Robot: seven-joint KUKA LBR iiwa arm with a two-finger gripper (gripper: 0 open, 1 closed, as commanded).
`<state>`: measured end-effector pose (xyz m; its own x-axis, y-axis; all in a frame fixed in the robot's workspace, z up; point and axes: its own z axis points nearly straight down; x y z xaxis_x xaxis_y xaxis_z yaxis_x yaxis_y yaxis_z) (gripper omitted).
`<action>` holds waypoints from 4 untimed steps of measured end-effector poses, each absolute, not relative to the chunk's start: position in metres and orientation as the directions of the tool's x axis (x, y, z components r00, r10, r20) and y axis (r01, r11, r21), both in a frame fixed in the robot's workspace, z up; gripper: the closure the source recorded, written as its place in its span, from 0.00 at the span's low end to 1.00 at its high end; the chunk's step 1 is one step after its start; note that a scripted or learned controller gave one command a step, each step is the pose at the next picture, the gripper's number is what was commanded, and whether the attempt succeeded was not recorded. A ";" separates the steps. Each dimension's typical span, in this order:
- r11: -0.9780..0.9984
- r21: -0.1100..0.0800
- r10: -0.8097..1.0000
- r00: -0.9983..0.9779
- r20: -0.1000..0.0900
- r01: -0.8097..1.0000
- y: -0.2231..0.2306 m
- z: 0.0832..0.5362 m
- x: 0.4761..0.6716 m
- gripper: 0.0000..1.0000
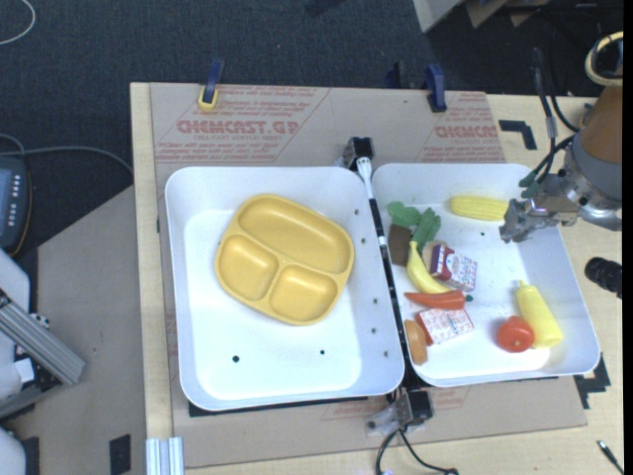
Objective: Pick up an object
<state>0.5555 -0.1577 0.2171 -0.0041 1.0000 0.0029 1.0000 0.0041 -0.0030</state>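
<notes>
One corn cob (478, 207) lies just left of, seemingly apart from, end effector (516, 228).

The arm (601, 156) reached in from the right edge of the camera view, its orange band uppermost and the grey wrist below it angled down and to the left. The gripper (516, 222) hung at the end, dark and small, pointing downward and leftward.

Brown-papered bench (297, 117), left bin (198, 265), right bin (569, 275) side by side
</notes>
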 end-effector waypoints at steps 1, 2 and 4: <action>0.003 -0.004 1.000 -0.003 0.003 1.000 -0.113 0.215 0.528 1.00; 0.006 -0.003 1.000 -0.006 0.003 1.000 -0.061 0.215 0.519 1.00; 0.000 0.000 1.000 0.000 0.001 1.000 -0.068 0.234 0.519 1.00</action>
<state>0.5187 -0.0684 0.2345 0.0003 1.0000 0.0008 1.0000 -0.0003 0.0000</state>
